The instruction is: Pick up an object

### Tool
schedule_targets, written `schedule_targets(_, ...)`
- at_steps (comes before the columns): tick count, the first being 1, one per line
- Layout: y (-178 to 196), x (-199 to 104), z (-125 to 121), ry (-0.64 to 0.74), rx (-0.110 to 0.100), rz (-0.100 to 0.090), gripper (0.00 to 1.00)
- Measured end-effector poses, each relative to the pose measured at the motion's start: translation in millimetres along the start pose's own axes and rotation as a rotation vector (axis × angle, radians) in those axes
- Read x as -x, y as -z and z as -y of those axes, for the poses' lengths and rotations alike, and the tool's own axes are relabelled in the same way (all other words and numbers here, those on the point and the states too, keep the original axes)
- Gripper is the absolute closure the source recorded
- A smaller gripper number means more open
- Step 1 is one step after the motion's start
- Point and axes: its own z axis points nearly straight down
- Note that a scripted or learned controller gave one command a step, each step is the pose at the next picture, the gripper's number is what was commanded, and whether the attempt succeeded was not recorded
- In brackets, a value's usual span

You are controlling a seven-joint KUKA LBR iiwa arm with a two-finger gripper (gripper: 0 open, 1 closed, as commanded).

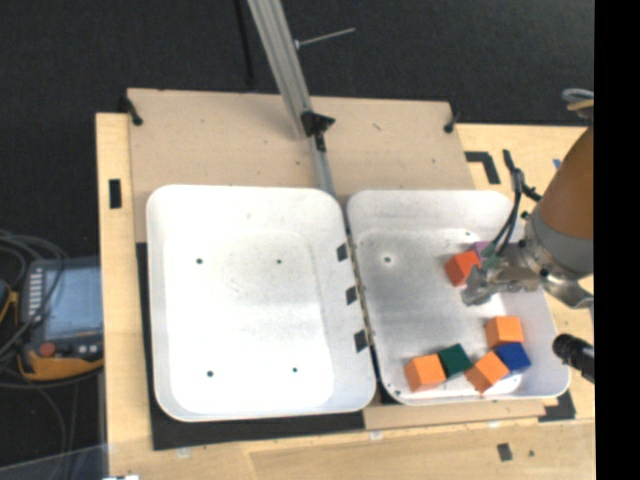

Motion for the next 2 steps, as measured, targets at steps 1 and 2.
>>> schedule_targets(1, 2, 0, -1, 0.003, -0.007, -0.002, 1.0)
schedule_targets(2, -7, -52, -6, 0.002, -0.008, -0.002, 1.0)
